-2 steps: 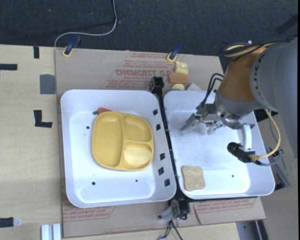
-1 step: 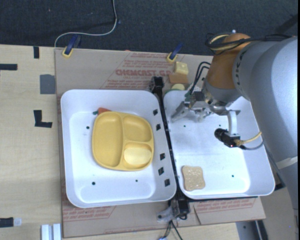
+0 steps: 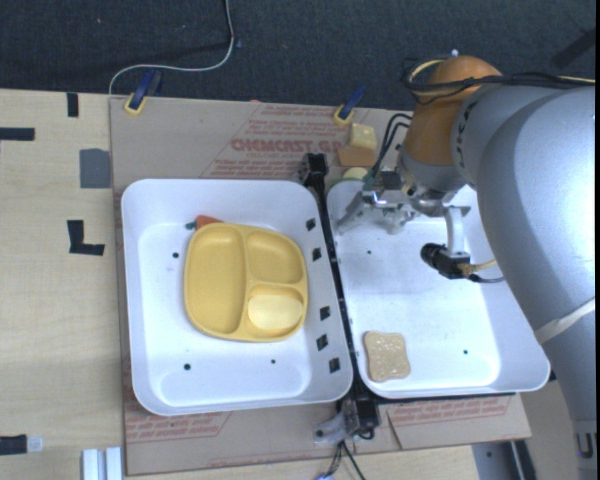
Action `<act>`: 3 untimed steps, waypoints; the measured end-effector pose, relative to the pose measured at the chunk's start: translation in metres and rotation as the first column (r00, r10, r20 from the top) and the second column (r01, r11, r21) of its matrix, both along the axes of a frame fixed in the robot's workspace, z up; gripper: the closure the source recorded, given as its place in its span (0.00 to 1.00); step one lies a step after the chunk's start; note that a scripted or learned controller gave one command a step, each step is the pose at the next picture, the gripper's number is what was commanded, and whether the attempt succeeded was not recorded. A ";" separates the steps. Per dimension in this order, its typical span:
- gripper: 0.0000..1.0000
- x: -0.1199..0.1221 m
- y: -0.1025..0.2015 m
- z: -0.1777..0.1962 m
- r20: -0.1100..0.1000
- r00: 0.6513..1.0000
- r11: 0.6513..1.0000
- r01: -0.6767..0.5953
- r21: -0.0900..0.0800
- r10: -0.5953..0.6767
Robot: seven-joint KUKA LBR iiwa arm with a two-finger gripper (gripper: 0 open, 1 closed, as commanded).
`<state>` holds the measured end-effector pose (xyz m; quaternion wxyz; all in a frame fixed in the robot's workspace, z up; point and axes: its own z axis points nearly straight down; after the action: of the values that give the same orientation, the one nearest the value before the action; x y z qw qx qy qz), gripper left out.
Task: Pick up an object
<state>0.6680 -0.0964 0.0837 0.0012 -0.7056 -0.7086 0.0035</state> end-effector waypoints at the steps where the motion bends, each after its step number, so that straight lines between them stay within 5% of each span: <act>1: 1.00 0.000 0.000 0.010 0.004 1.000 1.000 0.002 0.000 -0.002; 2: 0.00 -0.001 0.000 0.010 0.003 1.000 1.000 0.002 0.000 -0.002; 3: 0.00 -0.037 0.000 0.000 0.005 1.000 1.000 0.004 0.002 -0.004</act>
<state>0.6311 -0.0959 0.0842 0.0000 -0.7070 -0.7072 0.0009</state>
